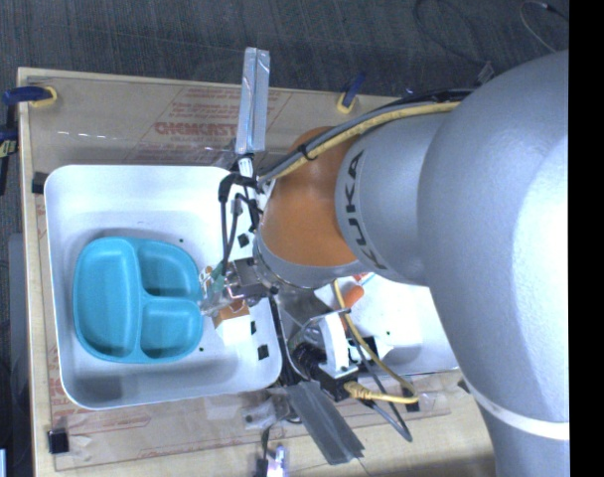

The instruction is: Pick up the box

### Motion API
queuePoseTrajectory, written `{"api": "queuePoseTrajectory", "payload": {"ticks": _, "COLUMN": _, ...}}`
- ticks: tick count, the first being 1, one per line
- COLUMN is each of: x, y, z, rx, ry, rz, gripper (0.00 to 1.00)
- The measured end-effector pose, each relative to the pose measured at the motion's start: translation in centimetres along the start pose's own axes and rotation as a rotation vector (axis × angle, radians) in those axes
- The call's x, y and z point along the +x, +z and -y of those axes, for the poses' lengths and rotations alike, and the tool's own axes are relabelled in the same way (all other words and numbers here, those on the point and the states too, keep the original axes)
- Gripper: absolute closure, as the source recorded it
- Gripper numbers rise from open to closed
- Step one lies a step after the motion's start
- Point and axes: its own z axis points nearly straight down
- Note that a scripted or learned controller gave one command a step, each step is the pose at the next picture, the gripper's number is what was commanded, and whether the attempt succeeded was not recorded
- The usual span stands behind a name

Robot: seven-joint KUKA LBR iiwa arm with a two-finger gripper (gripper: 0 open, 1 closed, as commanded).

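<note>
Hand (219, 294) low in left bin (133, 192), beside blue tray (133, 296).

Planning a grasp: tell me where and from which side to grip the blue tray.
Best guess: grip the blue tray by its raised rim or a divider ridge, coming straight down from above: it lies flat in the left bin, so its sides offer little.
</note>
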Motion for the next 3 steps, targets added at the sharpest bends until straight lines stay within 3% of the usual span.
{"api": "queuePoseTrajectory", "payload": {"ticks": 1, "x": -0.9, "y": -12.5, "z": 0.0, "rx": -0.004, "ry": -0.245, "rz": -0.001, "gripper": 1.0}}
{"api": "queuePoseTrajectory", "payload": {"ticks": 2, "x": -7.0, "y": -3.7, "z": 1.1, "rx": 0.001, "ry": -0.259, "rz": -0.001, "gripper": 1.0}}
{"api": "queuePoseTrajectory", "payload": {"ticks": 3, "x": -3.7, "y": 0.1, "z": 0.6, "rx": 0.002, "ry": -0.224, "rz": -0.001, "gripper": 1.0}}
